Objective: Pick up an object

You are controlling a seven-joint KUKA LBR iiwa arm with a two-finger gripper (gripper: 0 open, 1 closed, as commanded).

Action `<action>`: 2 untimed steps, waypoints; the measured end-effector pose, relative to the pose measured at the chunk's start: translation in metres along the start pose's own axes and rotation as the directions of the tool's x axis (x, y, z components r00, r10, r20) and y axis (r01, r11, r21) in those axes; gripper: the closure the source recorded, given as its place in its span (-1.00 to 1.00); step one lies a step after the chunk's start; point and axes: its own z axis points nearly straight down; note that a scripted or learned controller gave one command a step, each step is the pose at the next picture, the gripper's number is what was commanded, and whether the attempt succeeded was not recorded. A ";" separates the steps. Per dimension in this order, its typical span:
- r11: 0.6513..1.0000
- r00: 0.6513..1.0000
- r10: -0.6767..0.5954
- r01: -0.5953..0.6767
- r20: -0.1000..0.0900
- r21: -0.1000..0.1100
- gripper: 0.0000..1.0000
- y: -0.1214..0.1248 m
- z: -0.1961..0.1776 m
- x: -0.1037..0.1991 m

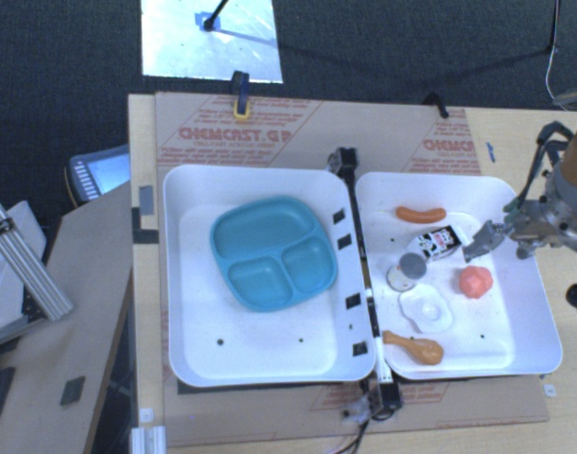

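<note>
Grey metal, the gripper [484, 241] hangs over the right bin [539, 324], near that bin's upper right corner. Whether it stands apart or together cannot be told from this view, and nothing is seen held in it.

Taking the gripper as landmark, findings run outward as follows:
- Just beside it, toward the divider, lies a small black-and-white carton [435, 242], flat on its side.
- Just below it sits a pink lump [475, 281], rounded, apart from the other items.
- Beyond the carton, a grey disc [408, 269] rests near a white fried-egg toy [427, 310].
- Farther toward the bin's back wall lies an orange sausage [420, 215]; farthest toward the front wall lies a tan drumstick [416, 347].
- Well apart, in the left bin [189, 348], sits a blue divided plate [272, 252].

Assessment: the pink lump is the likeliest object to take, being nearest and unobstructed. It appears to be light toy food, probably smooth plastic and possibly slippery. Hold is best taken across its widest middle, from straight above.
</note>
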 end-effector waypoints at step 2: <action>1.000 1.000 -0.002 0.002 0.001 -0.008 -1.00 -0.005 0.046 0.008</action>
